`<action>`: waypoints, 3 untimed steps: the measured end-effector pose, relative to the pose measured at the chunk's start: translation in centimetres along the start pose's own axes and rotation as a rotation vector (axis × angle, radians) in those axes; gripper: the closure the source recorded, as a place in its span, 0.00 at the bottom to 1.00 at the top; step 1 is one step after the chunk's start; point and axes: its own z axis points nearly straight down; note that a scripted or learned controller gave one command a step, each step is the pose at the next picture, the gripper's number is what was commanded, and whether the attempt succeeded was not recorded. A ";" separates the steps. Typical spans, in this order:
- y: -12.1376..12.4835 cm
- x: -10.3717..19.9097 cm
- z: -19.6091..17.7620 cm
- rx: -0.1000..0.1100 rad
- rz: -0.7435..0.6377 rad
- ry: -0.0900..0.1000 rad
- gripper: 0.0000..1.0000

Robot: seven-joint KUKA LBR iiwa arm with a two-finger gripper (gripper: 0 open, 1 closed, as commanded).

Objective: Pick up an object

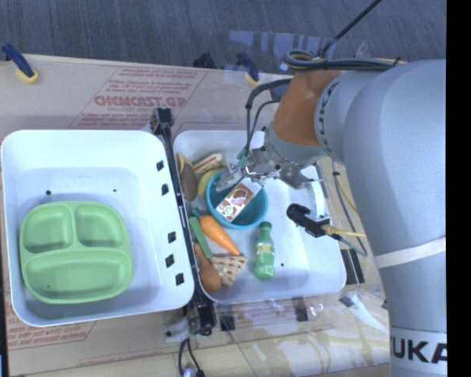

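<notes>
The brown board (pixel 78 93) reads CHEMCAST GP; claw (pixel 250 173) above blue bowl (pixel 257 209), whether closed unclear.

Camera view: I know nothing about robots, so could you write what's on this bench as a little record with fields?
left bin: holds a green divided plate
right bin: holds a blue bowl, a carrot, a green bottle and other toy food
in the bowl: a small printed carton, tilted
arm: grey with an orange band, reaching in from the right
pincer: over the bowl's far edge, close to the carton
holding anything: cannot tell
</notes>
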 end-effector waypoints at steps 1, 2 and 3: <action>-0.1 -0.1 -1.1 0.012 -0.007 0.000 1.00; 2.4 1.5 0.1 0.087 0.687 -0.022 1.00; 2.4 1.5 0.1 0.087 0.689 -0.021 0.00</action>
